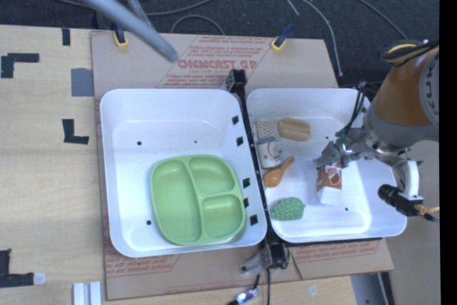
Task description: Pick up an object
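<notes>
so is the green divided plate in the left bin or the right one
In the left bin. The green divided plate lies flat on its floor, right way up, its three compartments showing.

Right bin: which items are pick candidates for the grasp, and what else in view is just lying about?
Pick candidates, all in the right bin:
- red-and-white packet, under the gripper
- tan block
- orange drumstick-shaped toy
- green bumpy toy
- small can

Lying about:
- green divided plate in the left bin
- cables behind the bench
</notes>
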